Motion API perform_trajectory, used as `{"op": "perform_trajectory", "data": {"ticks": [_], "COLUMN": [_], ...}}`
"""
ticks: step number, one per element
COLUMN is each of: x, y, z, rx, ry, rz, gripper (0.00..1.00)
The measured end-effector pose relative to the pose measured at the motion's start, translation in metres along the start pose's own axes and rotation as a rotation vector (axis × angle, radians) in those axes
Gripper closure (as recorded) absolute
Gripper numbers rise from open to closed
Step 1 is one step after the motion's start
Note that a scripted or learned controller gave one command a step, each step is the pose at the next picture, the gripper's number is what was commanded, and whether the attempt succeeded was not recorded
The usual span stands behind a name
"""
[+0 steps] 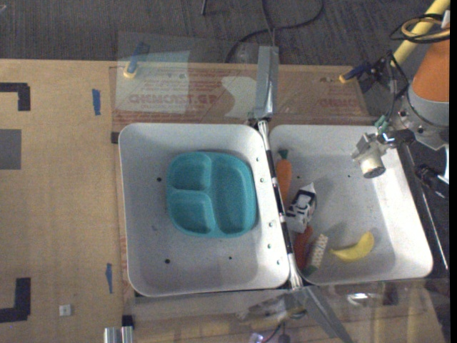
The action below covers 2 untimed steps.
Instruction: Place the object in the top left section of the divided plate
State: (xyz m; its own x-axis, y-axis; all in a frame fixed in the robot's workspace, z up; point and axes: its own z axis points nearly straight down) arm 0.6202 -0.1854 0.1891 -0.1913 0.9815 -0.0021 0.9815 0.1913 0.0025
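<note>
Nothing placed yet: my gripper (371,161) hovers over the right bin (400,263), can't tell its state. Banana (355,247) and carrot (283,177) lie below and left of it; divided plate (212,193) far left, nothing on it

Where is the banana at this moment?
The banana lies in the right bin, near its front right corner, just right of the small pale block.
</note>
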Motion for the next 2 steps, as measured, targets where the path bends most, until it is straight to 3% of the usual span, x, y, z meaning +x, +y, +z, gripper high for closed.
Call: {"op": "perform_trajectory", "data": {"ticks": [1,2], "x": [-0.034,0.051], "y": [-0.01,-0.025], "z": [-0.058,-0.067], "rx": [0.0,0.001], "ry": [0.0,0.002], "rz": [0.011,-0.107], "gripper": [1.0,1.0]}}
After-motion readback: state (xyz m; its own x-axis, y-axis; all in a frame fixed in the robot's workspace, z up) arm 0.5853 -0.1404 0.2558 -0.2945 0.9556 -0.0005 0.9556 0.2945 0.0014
